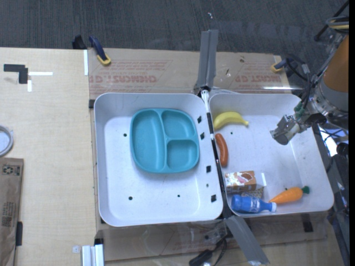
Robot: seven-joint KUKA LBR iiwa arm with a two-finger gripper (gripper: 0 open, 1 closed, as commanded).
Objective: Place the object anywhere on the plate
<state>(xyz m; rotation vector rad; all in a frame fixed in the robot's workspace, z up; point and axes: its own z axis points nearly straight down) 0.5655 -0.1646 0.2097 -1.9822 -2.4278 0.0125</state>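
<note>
A teal divided plate lies in the left bin. The right bin holds a yellow banana, a reddish sausage, a small printed carton, a blue bottle and an orange carrot. My gripper hangs over the right bin's right side, well apart from every object, with nothing between its fingers that I can make out.
A grey divider bar runs between the two bins. Clamps sit on the cardboard behind the bins. Cables and the arm's body crowd the far right edge.
</note>
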